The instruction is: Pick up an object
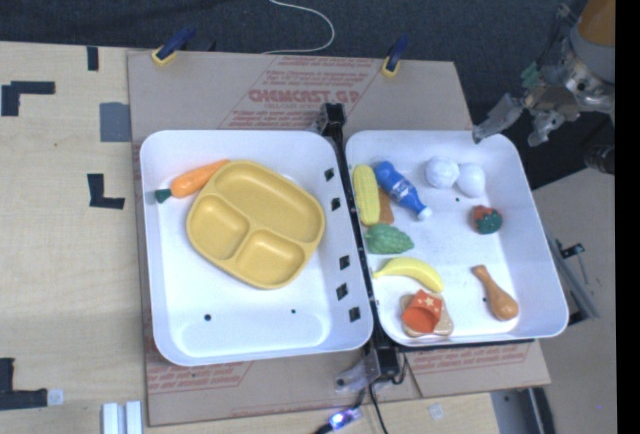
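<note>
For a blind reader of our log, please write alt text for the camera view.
The gripper hangs open above the right bin's far corner, holding nothing. That bin holds toy food, including a banana and a blue bottle; the left bin holds a yellow tray and a carrot.

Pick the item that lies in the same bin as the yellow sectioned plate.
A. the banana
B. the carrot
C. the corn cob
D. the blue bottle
B: the carrot lies against the upper-left edge of the yellow plate in the left bin, while the bottle, banana and corn cob all sit in the right bin.
</note>
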Available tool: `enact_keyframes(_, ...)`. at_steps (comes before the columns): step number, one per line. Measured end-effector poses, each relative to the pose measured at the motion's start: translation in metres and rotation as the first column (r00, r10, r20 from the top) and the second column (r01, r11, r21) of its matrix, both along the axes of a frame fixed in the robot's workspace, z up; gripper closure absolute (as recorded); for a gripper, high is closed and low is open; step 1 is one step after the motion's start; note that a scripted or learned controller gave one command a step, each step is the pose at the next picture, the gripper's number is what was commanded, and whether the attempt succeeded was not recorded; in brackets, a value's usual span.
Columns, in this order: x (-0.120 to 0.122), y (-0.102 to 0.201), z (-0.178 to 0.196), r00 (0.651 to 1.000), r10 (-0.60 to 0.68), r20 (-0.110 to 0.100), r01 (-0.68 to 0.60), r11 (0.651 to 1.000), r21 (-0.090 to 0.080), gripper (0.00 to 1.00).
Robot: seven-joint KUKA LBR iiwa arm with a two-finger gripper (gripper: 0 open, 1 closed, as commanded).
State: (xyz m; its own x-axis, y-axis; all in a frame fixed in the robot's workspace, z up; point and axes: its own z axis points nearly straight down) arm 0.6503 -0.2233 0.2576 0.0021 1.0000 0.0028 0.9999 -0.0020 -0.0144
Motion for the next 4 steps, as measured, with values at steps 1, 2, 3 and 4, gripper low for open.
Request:
enact_keyframes(1, 0.002, 0.001, 0.009, 1.0, 0.004, 0.013, -0.004, 1.0, -0.003, 0.0)
enact_keyframes(2, 0.008, 0.003, -0.054, 1.0, 0.005, 0.008, -0.005, 1.0, -0.003, 0.0)
enact_keyframes(3, 0.008, 0.008, -0.098, 1.0, 0.005, 0.01, -0.005, 1.0, -0.004, 0.0)
enact_keyframes(4, 0.006, 0.014, -0.142, 1.0, 0.005, 0.008, -0.005, 1.0, -0.004, 0.0)
